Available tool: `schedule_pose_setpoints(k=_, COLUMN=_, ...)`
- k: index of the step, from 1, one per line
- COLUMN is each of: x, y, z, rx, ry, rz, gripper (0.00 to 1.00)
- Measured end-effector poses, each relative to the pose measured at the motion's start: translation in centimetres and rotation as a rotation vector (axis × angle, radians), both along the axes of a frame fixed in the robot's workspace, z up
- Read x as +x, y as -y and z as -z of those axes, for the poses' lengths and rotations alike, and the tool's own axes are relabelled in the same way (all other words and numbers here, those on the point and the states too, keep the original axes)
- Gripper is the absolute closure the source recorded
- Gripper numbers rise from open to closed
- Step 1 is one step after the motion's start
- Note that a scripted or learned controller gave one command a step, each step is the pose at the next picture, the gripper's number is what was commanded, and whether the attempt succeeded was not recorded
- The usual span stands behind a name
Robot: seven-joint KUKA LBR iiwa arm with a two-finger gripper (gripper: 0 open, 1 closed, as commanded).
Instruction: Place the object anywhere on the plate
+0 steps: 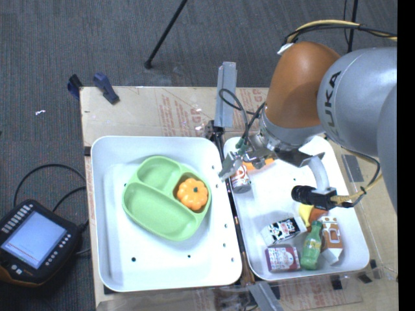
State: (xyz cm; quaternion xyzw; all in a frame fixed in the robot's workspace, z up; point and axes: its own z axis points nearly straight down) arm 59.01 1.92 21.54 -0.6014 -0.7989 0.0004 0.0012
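I read claw (237,164) over left edge of right bin (249,251), pinching small can (241,179) between its fingers; can hangs roughly upright, long axis vertical. Green plate (155,206) sits in left bin (107,199), left of claw and slightly nearer. Orange pumpkin (192,194) occupies plate's right compartment. My judgement: carry can left across bin divide; left compartments offer clear room.

Bins: two white (104,173) (353,238)
Plates: one green (146,206)
Pumpkins: one orange (192,194)
Bottles: one green (312,243)
Cartons: two (283,228) (281,258)
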Motion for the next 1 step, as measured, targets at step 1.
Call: schedule_pose_setpoints(k=1, x=5.47, y=1.68, z=-13.29, rx=-0.001, ry=0.002, rz=-0.346, gripper=0.0)
